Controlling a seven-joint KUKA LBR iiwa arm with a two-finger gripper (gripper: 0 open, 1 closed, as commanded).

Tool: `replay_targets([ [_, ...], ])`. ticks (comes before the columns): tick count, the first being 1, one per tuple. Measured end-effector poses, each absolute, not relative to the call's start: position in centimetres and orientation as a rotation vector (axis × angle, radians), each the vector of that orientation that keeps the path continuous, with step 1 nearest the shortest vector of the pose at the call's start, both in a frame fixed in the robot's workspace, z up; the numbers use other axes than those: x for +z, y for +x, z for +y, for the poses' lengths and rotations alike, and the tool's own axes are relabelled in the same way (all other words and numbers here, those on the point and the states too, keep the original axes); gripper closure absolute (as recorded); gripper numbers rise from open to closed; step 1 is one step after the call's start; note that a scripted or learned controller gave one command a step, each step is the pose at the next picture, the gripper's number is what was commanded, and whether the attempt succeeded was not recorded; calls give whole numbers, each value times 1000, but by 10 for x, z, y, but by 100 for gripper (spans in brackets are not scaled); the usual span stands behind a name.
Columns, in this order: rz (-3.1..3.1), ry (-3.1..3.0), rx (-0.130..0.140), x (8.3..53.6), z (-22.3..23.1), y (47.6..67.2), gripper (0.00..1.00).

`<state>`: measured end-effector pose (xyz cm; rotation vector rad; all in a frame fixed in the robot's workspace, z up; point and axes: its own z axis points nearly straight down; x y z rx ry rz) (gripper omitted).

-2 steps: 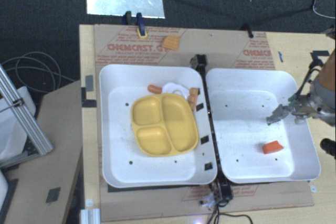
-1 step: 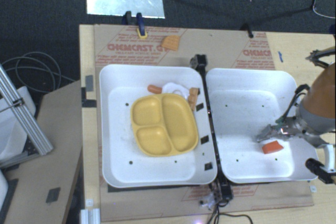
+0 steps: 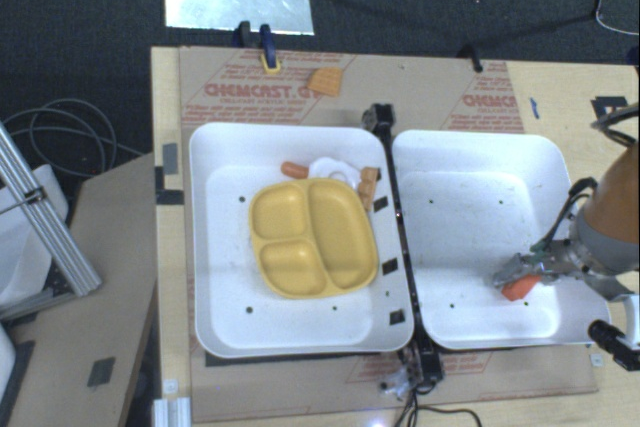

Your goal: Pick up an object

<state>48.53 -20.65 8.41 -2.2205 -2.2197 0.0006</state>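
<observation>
We see the gripper low in the right bin, near its front right part, with an orange piece lying right at its tip. Whether the tool is clenched on that piece, released, or merely resting on it we cannot tell, since the metal tip and the piece overlap and the view is too coarse there. If we take this orange piece as the thing to pick up, we judge the step in hand to be the grasp itself, and to do it well we would want the piece centred under the tool before any closing, the tool low enough to catch a small flat thing without scraping the bin floor, and then a straight lift, slow at first, so a weak hold shows early and the piece does not get pushed toward the bin's front wall. As for counts: two white bins side by side; one orange piece in the right one. The left bin holds one yellow divided tray, and just behind it one small orange sausage-shaped item, one white item and one small tan block. One tan piece lies on the board behind the bins.
</observation>
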Motion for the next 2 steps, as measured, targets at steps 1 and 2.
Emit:
replay_targets([
  [1,-2226,-2227,-5,96,-207,489,100],
  [2,-2245,-2211,-15,200,-109,544,100],
])
